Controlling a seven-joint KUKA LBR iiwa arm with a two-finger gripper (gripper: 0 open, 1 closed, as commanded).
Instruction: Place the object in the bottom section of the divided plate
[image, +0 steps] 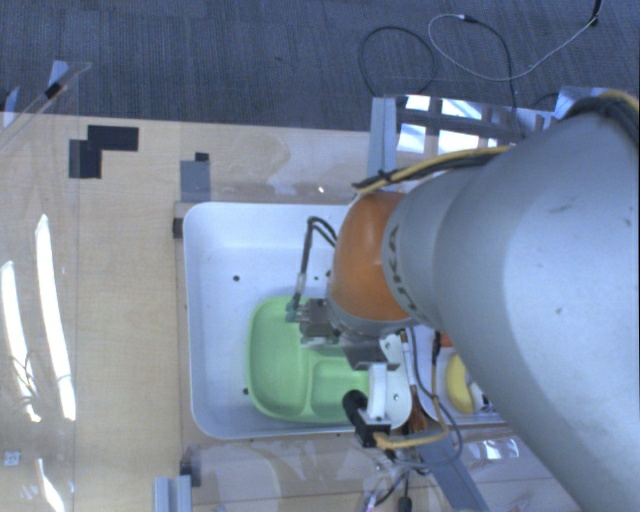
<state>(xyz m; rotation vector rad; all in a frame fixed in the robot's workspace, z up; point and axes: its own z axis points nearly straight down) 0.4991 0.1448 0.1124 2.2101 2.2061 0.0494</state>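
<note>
Overhead, the camera view looks down on a pale wooden bench (110, 330), and the grey arm (530, 300) fills the frame from about 1 o'clock round to 5 o'clock, its orange band (362, 262) sitting near the centre. The left bin (215, 300), white and shallow, lies just left of centre. A light green divided plate (285, 370) rests on its floor, towards the bin's 5 o'clock corner. The plate's right part passes under the wrist, so its sections cannot be fully traced. The gripper (322, 328) hangs directly below the orange band, over the plate's upper right area at roughly the plate's 1 o'clock. The wrist covers it from above, so I cannot tell whether it is open or closed, nor whether anything is held. A rounded yellow object (460, 385) shows in a narrow gap between the wrist and the big grey arm link, at 3 o'clock from the plate and well clear of it. It is not on the plate, and too much is hidden to tell what it rests on. On the bench at 10 o'clock there is a black L-shaped tape mark (100, 148). Beyond the bench, at 12 o'clock, thin black cables (400, 60) loop across a dark carpet (200, 55).
</note>
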